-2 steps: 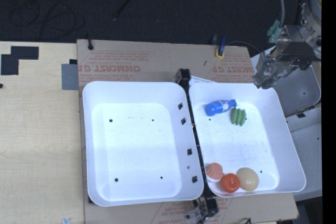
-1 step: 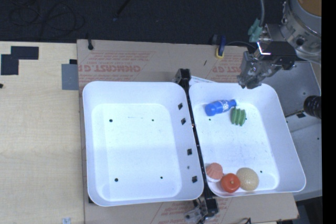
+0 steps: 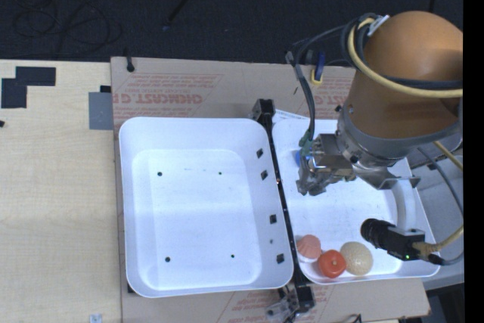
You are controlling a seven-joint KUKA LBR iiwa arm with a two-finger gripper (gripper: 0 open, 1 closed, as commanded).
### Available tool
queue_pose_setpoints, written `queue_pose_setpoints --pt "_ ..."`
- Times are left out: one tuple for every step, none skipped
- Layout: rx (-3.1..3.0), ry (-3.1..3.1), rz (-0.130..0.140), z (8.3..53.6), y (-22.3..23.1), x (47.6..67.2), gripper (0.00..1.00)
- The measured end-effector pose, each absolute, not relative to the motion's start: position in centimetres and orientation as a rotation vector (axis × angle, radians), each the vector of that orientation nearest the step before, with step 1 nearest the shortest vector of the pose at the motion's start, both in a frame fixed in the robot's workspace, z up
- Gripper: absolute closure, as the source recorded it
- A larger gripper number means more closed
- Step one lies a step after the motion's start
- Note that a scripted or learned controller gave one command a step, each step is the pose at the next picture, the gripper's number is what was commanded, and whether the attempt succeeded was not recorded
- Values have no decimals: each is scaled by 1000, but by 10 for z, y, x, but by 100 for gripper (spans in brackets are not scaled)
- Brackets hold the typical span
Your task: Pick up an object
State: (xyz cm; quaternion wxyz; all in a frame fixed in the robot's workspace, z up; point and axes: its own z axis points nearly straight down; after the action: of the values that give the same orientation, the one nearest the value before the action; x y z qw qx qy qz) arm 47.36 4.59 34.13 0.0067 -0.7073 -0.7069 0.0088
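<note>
Red object [image 3: 331, 263], pink object [image 3: 308, 246] and cream object [image 3: 357, 257] sit bunched in a short row at the near edge of the right bin [image 3: 344, 212], on its white floor. The red one is in the middle, touching or almost touching its two neighbours. The gripper [image 3: 308, 184] hangs over the same bin, farther back and close to the wall shared with the left bin [image 3: 197, 208]. It is well apart from all three things, and the pink one lies nearest to it, almost straight below it in the view. Whether the gripper is open or closed cannot be told from this angle. The left bin shows a bare white floor with a few small dark dots. Both bins rest on a sheet of cardboard [image 3: 189, 83] with red print.
</note>
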Motion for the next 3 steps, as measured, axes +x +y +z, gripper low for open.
queue_pose_setpoints --pt "-2209 -2226 8 333 123 475 100" --pt "-2216 -2224 6 322 156 491 100" --pt "-2231 -2205 18 267 48 474 100"
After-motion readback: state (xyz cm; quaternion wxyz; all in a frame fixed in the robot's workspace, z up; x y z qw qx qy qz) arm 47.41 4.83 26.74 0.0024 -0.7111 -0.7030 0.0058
